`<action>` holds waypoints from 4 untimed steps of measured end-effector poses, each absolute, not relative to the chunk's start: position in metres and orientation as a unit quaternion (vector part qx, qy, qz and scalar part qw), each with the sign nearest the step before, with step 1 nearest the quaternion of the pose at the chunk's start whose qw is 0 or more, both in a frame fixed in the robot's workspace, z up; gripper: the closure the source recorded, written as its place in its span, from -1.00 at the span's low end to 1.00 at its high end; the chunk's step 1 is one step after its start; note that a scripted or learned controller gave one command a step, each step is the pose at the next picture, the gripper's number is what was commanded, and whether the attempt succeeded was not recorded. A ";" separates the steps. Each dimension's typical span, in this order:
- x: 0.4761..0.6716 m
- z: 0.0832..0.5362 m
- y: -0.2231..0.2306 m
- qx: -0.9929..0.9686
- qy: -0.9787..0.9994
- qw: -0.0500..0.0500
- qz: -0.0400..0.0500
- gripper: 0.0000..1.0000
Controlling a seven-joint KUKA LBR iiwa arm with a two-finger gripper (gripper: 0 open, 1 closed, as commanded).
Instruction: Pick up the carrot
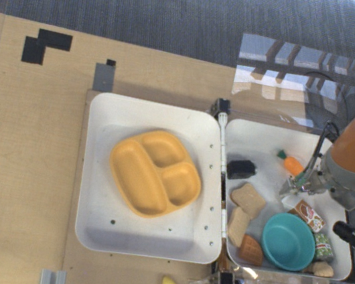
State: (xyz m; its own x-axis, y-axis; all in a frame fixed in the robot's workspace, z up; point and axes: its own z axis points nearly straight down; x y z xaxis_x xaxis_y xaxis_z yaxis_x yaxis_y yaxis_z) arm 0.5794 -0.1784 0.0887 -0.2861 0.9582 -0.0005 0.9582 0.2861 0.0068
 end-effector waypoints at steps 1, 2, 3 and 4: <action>0.615 0.171 -0.146 0.709 0.705 0.004 0.004 1.00; 0.613 0.170 -0.147 0.709 0.705 0.003 0.003 -1.00; 0.655 0.087 -0.192 0.801 0.599 0.002 0.002 -1.00; 0.658 0.100 -0.190 0.798 0.603 0.005 0.004 1.00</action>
